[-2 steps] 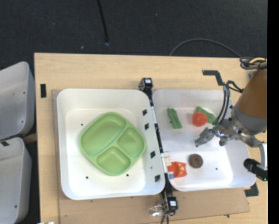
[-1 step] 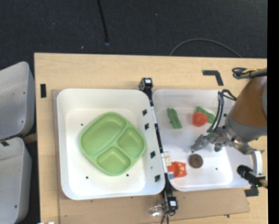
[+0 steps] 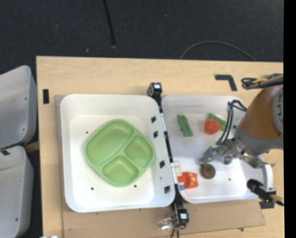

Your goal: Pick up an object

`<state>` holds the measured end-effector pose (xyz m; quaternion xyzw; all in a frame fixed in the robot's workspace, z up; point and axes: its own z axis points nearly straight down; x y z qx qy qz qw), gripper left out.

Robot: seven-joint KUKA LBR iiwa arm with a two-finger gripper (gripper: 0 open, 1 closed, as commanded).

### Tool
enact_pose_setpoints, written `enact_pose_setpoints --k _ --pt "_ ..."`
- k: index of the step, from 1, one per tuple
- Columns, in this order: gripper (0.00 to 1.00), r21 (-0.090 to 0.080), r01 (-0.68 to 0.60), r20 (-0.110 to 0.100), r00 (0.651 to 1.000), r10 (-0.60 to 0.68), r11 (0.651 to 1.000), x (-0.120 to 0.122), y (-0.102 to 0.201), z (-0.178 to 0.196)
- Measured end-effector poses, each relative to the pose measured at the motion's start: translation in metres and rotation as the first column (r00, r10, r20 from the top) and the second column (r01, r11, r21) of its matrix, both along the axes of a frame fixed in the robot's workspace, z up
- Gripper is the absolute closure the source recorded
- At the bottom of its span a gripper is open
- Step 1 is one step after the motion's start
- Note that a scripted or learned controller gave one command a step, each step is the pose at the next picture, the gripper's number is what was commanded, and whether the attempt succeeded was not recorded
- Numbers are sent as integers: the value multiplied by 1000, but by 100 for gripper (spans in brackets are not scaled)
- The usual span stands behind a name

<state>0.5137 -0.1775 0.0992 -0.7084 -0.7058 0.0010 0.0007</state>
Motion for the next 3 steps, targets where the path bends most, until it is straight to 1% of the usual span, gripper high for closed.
enact_pose_setpoints --k 1,3 --pt "100 -2 5 5 1000 -5 1000 1 -1 12" --pt "100 -2 -7 8 1000 7 1000 19 5 109"
